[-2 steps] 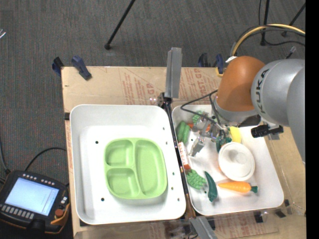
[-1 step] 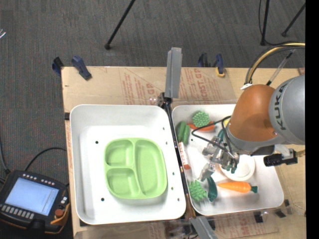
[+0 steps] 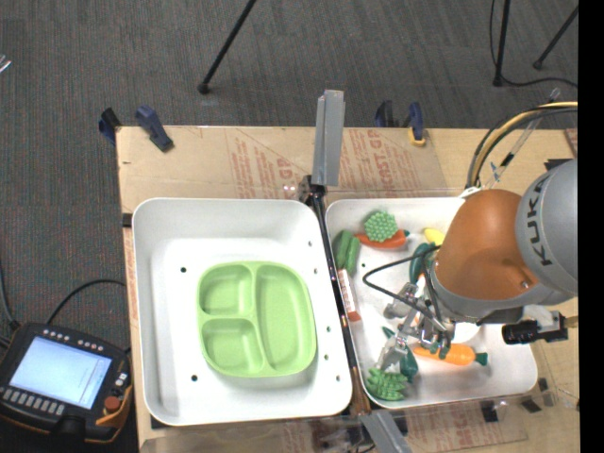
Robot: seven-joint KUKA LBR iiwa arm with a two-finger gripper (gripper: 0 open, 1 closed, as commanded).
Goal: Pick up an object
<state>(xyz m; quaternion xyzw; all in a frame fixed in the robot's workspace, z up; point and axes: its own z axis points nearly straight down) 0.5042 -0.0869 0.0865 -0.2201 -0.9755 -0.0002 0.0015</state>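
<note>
Down in the right white bin (image 3: 514, 385), the orange plastic carrot with the green tip (image 3: 453, 354) is lying on its side near the bin's front edge, and the gripper (image 3: 401, 343) is hanging right over that corner, its metal fingers reaching down just to the left of the carrot; whether they are apart or together, I cannot tell from this angle, and nothing is showing between them. Just below the gripper, a leafy green plastic vegetable (image 3: 385, 383) is sitting against the front left corner of the bin. The grey arm with its orange band (image 3: 486, 248) is looming in from the right, covering much of the bin's middle. Further back, a second orange carrot topped with a bumpy green ball (image 3: 381, 231) is resting near the rear wall, a dark green cucumber-like piece (image 3: 345, 250) is lying beside the left wall, and a small yellow piece (image 3: 432, 236) is peeking out at the edge of the arm. Over in the left white bin (image 3: 156, 253), a light green three-compartment plastic tray (image 3: 257, 319) is lying flat in the middle. Both bins are resting on the cardboard-covered bench (image 3: 236, 159).
</note>
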